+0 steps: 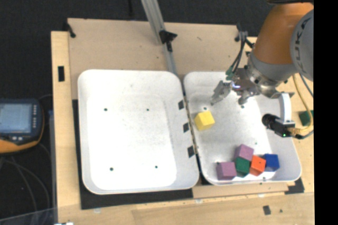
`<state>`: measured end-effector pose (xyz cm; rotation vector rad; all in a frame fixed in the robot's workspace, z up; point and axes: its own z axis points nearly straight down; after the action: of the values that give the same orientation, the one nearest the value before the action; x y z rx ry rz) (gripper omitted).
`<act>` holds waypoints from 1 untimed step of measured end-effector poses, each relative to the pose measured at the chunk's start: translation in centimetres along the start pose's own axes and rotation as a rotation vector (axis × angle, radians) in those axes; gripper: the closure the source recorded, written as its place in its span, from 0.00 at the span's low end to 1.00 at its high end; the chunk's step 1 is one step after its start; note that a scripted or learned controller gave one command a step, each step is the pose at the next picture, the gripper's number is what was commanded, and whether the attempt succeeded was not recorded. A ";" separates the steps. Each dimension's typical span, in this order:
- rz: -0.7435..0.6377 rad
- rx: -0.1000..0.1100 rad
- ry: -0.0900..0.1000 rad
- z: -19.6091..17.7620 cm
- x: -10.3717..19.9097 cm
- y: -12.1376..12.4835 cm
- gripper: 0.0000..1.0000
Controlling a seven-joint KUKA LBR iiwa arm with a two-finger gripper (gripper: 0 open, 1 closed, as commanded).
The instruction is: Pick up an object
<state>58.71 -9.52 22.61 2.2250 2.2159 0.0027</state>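
Note:
A yellow block (204,120) lies near the left wall of the right bin (211,81). At that bin's near edge sits a cluster of small blocks: two purple ones (244,152) (226,169), a green one (242,166), an orange one (257,165) and a blue one (271,161). My gripper (231,95) hangs above the far part of the right bin, up and to the right of the yellow block. Its two fingers are spread apart, with nothing between them.
The left bin (132,129) lies beside the right one, with black clips along the shared edge. A slanted metal pole (150,5) rises from behind the bins. A handheld pendant (18,121) rests off the bench at the left.

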 end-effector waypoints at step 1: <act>-0.006 -0.027 -0.004 10.0 -1.2 -0.2 0.00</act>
<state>58.57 -10.75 12.57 2.2023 2.2069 0.0282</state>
